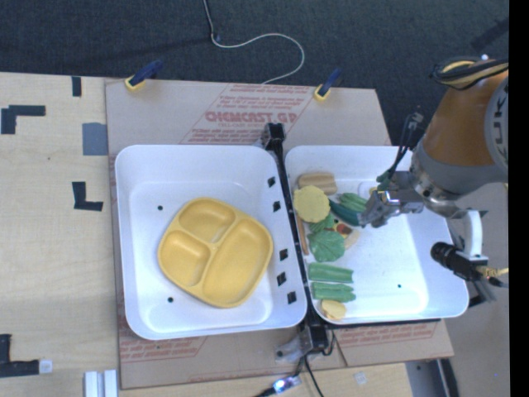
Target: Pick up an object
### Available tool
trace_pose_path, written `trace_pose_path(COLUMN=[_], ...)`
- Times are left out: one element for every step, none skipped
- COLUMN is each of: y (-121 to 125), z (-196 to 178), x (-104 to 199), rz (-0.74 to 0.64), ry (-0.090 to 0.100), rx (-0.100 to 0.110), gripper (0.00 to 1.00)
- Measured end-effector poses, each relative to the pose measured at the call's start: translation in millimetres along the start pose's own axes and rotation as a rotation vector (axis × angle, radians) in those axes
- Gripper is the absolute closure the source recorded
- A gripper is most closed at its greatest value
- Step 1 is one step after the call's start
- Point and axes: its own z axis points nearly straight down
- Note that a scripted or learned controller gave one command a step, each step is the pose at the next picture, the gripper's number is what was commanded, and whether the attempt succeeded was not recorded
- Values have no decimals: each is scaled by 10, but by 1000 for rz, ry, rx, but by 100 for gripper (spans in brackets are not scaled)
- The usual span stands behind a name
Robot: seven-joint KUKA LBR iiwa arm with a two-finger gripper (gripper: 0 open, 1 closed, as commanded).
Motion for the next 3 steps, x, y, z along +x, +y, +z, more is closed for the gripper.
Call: trace_pose_path(y=[71, 97, 164], z=[-49, -91, 118], x=[588, 1125, 1344], rz=[-4, -5, -2], ry=[0, 0, -2], rx=[2, 2, 4], gripper=[100, 100, 100])
